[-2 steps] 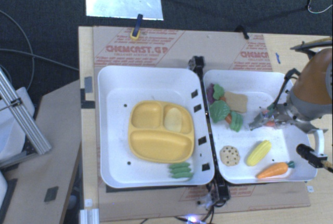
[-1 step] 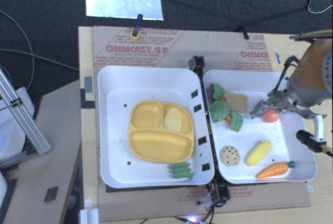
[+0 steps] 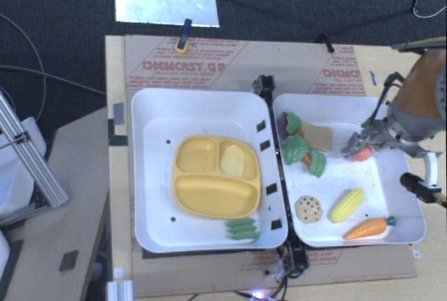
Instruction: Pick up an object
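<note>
The pincer (image 3: 358, 146) sits low in the right bin (image 3: 405, 174), at the end of the grey arm with its orange band (image 3: 426, 86) that comes in from the right. A small red and orange toy (image 3: 360, 152) lies right at its tips, touching or nearly so; whether the tips are spread or closed on that toy, I cannot tell, since the wrist hides them.

Just to the left of the pincer lies a tan slice of toy bread (image 3: 318, 137). Further left, against the wall between the bins, sit a leafy green piece (image 3: 295, 149) with a purple bit (image 3: 283, 126) above it, and a green pepper-like piece (image 3: 317, 163) with a spot of orange beside it.

Below the pincer, toward the near edge, lies a yellow corn cob (image 3: 347, 205), tilted. Left of the cob is a round speckled cookie (image 3: 308, 209). Below the cob, along the near wall, lies an orange carrot (image 3: 367, 228) with its green top pointing right.

Well to the left of the pincer, across the divider, the left bin (image 3: 150, 153) holds a yellow divided plate (image 3: 216, 177) with three compartments. A green pea pod (image 3: 242, 228) lies just beside the plate's near right corner.

Both bins rest on a cardboard sheet (image 3: 181, 65) with red print.
</note>
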